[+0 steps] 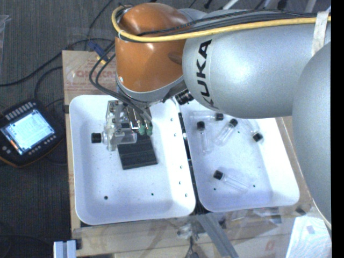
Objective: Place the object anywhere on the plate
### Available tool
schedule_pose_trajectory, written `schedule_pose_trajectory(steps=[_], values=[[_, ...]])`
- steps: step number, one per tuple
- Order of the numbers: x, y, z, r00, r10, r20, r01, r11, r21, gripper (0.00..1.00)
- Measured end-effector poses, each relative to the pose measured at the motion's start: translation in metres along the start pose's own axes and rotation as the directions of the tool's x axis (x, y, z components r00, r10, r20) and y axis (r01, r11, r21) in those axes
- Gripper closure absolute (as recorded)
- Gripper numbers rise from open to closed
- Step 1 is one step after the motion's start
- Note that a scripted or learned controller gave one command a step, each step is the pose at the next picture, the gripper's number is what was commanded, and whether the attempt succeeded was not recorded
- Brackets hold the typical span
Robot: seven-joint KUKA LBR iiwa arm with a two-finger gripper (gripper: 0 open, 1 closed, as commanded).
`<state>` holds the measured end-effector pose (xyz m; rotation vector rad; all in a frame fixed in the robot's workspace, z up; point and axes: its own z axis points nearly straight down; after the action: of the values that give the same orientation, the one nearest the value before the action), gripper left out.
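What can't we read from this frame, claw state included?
- Claw, camera view: open or shut unclear; clear parts blur together.
- Clear plastic vial with black cap: held or just lying there, unclear.
- Flat black ribbed plate: top edge behind the claw.
- Left white bin: back wall behind the arm's orange band.

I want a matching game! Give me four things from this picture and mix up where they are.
Things:
1. black plate
2. clear vials
3. gripper
4. handheld screen

Places:
A. in the right bin
B. on the floor, left of the bench
C. flat in the left bin
D. over the left bin, just above the plate

Pairs: 1-C, 2-A, 3-D, 4-B
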<state>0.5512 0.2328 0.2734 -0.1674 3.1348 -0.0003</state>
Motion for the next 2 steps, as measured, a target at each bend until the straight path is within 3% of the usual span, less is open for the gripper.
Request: schedule_pose_trajectory(steps=[1, 2], values=[[-0.022, -0.002, -0.014, 0.986, -0.164, 0.001, 0.164, 0.986, -0.001, 1.00], [-0.036, -0.002, 0.013, 0.985, -0.174, -0.001, 0.174, 0.985, -0.005, 1.00]])
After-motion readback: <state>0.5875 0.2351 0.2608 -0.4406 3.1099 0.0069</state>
